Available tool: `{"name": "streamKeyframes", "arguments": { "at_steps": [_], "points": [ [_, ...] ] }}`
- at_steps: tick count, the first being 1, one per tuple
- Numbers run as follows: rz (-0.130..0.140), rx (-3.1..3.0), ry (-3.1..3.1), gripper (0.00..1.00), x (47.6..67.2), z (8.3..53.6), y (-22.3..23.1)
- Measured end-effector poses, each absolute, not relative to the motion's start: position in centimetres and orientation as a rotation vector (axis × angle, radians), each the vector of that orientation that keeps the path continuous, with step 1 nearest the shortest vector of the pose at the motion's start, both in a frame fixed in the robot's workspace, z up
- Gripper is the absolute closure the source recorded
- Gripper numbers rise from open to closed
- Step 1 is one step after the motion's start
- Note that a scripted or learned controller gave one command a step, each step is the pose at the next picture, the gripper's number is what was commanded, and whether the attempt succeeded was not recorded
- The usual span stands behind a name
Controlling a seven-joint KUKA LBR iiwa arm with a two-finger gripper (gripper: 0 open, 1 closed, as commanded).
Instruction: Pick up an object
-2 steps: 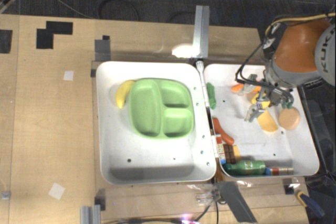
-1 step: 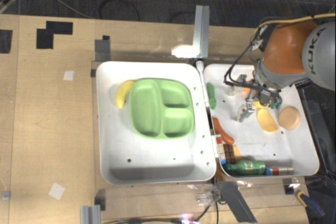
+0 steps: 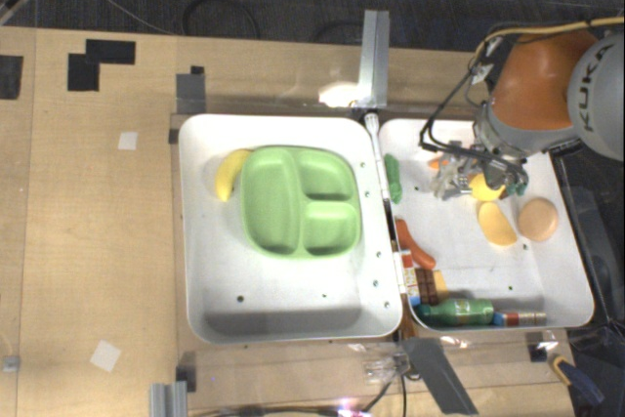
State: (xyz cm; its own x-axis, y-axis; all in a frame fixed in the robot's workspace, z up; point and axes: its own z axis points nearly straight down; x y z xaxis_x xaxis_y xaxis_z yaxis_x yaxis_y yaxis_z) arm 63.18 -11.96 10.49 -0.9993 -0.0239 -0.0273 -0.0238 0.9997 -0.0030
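Note:
My gripper (image 3: pixel 480 176) is low over the back of the right bin (image 3: pixel 566 298), below the arm's orange band. A small yellow object (image 3: pixel 487 191) sits right under it, partly covered by the gripper. Whether the gripper touches or grips it is hidden. Just in front lie a yellow-orange oval piece (image 3: pixel 498 225) and a tan round object (image 3: pixel 537 218), side by side. A small orange bit (image 3: pixel 436 164) lies to the gripper's left.
The right bin also holds a green pod-shaped item (image 3: pixel 393 179) by its left wall, a red-orange sausage shape (image 3: pixel 415 250) and a green bottle (image 3: pixel 459 312) along the front. In the left bin (image 3: pixel 210 308), a green divided plate (image 3: pixel 298 200) rests beside a banana (image 3: pixel 229 174).

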Motion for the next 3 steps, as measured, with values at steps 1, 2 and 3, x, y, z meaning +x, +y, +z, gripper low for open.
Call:
{"name": "streamKeyframes", "arguments": {
  "at_steps": [1,2,3],
  "points": [
    [0.003,0.014,3.120,1.00,62.9,19.3,-6.1],
    [0.001,0.013,3.117,1.00,63.0,20.2,-6.3],
    [0.001,0.006,3.105,1.00,63.3,21.6,-6.1]
  ]
}}
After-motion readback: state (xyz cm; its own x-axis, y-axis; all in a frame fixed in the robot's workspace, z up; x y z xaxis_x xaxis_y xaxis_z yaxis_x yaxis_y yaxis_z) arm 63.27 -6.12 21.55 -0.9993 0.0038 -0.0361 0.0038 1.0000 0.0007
